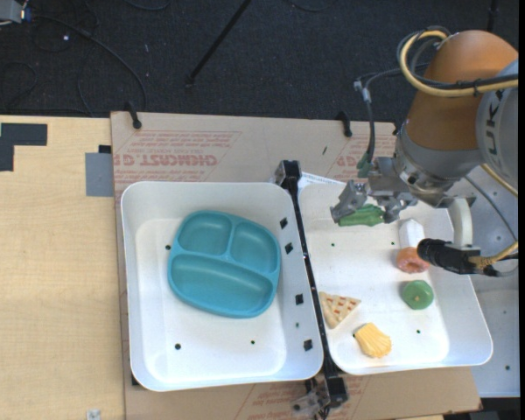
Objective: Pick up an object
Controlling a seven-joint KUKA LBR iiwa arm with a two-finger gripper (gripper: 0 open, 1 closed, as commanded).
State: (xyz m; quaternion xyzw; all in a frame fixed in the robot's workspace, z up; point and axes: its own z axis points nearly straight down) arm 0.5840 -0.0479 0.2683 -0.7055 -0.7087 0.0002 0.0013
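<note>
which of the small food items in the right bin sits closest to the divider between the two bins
The waffle wedge, tan and triangular, lies right beside the divider. The yellow piece, green round piece and orange piece sit farther right.

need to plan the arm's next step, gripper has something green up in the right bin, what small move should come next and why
Probably a short, straight lift. The gripper sits over the far part of the right bin with a green object between its fingers, low above the floor. Raising it would confirm the hold before travelling, and keeps clear of the divider on the left.
</note>
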